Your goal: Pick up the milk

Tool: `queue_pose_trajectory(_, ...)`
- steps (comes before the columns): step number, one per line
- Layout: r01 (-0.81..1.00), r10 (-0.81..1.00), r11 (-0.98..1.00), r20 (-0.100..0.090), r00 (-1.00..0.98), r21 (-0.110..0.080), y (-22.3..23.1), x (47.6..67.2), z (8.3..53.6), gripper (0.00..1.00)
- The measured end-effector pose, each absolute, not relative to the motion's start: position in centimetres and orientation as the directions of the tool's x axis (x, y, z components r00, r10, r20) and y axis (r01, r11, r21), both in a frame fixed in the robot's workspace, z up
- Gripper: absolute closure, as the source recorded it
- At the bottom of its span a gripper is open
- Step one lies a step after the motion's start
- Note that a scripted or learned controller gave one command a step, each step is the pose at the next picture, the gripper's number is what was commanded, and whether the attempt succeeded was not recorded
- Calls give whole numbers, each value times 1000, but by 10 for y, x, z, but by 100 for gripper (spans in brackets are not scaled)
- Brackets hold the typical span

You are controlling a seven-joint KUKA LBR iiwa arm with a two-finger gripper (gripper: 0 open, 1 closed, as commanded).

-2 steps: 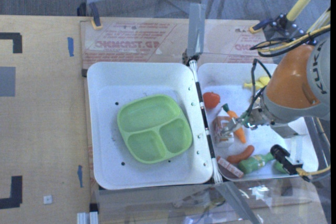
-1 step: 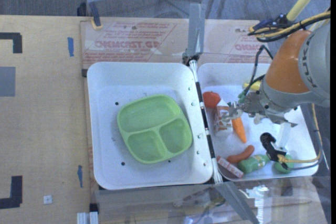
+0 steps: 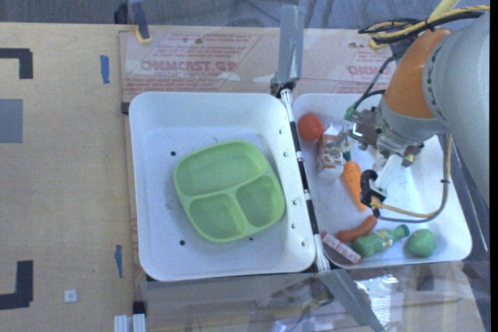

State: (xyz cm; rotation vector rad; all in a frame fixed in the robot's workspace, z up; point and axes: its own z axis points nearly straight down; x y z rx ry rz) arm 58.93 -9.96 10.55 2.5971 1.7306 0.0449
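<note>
Near edge, right bin (image 3: 459, 241): green lime (image 3: 421, 242), green bottle (image 3: 379, 240) and red chilli (image 3: 358, 229) lie close together.
Left bin (image 3: 148, 167): green divided plate (image 3: 229, 190) lies in the middle.
Carrot (image 3: 354, 181): just right of the milk.
Milk (image 3: 331, 153): small carton by the right bin's left wall, below the tomato (image 3: 311, 126).
End effector (image 3: 359, 133): over the right bin beside the milk; finger spread cannot be told.
Worktop (image 3: 62, 167): bare wood left of the bins.

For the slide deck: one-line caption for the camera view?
Arm reaches over the right bin, near the milk carton; green divided plate sits in the left bin.
</note>
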Motion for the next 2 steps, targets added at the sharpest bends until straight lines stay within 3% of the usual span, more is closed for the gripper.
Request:
queue_pose_trajectory(1,846,846,-533,14,532,32,-93,659,105,0)
queue_pose_trajectory(2,578,578,-816,18,816,3,-87,657,105,0)
